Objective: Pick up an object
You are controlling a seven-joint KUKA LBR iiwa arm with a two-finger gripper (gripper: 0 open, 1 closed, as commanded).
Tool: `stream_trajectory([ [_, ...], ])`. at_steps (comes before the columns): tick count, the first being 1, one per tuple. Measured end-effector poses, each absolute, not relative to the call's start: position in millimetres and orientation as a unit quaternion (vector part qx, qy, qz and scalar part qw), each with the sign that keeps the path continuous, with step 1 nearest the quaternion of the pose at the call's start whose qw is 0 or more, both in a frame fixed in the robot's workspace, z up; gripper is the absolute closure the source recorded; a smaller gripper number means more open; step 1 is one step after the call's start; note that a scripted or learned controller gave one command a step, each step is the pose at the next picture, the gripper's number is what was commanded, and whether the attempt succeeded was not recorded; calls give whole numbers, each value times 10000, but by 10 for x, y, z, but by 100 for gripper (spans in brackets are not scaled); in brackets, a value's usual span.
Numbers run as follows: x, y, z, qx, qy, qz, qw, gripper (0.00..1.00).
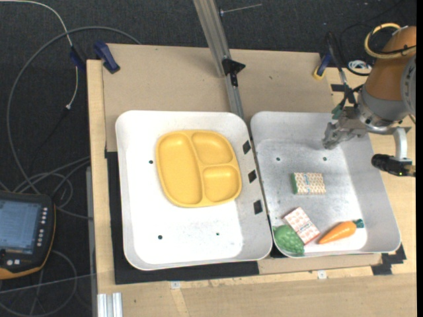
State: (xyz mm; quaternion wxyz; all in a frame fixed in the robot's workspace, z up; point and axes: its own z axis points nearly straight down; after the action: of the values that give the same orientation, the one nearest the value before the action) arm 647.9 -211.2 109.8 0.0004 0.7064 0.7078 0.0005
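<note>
Four small items sit in right bin (377, 197): patterned box (308, 183) mid-bin, red-white packet (301, 224), green veg (288, 240) and orange carrot (339, 232) at 6 o'clock. Claw (332, 137) at 12 o'clock, grip state can't tell. Yellow divided plate (197, 167) in left bin (132, 197).

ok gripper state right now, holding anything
gripper: cannot be told whether open or closed; nothing seen in it, low over the right bin near its far edge.
</note>
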Motion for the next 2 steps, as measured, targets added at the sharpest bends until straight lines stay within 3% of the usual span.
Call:
stream_trajectory([
  [2,6560,-2128,2305,7066,7076,20,38,100],
])
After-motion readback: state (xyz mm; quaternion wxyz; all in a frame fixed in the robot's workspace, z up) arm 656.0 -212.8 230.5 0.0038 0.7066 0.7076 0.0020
